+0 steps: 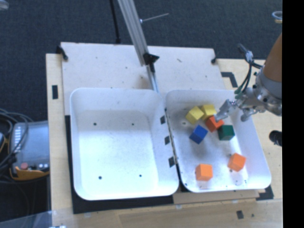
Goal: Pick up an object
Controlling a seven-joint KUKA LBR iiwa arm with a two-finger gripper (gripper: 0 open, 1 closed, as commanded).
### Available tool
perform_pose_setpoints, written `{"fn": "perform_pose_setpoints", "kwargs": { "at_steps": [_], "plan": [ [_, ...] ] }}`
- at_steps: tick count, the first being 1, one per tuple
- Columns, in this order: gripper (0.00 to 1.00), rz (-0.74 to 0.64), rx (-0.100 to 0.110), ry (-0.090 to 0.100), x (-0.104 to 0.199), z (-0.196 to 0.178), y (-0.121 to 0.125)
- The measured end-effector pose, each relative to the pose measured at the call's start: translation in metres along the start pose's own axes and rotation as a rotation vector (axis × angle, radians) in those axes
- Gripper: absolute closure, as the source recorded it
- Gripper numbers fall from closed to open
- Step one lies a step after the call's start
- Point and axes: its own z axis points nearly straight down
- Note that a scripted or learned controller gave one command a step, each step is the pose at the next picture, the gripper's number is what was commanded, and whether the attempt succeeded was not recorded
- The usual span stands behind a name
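Arm (271, 65) cut off at the right edge, upper links out of frame. End effector (227, 109) overlaps the red-orange block (213, 123), hiding its upper part. Finger tips too small to make out against the blocks.

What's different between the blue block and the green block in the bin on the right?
Colour: the blue block is bright blue, the green block dark green.
Place: the blue block lies nearer the middle divider; the green block lies further right, nearer the arm.
Neighbours: the blue block sits just below a yellow block; the green block sits beside a red-orange block under the end effector.
Both are small cubes, similar in size, in the right bin.
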Motion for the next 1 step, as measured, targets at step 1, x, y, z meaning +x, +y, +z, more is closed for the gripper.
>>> {"fn": "perform_pose_setpoints", "kwargs": {
  "at_steps": [1],
  "plan": [
    [0.0,0.001,-0.001,0.0,-0.0002,0.0,0.0]
  ]
}}
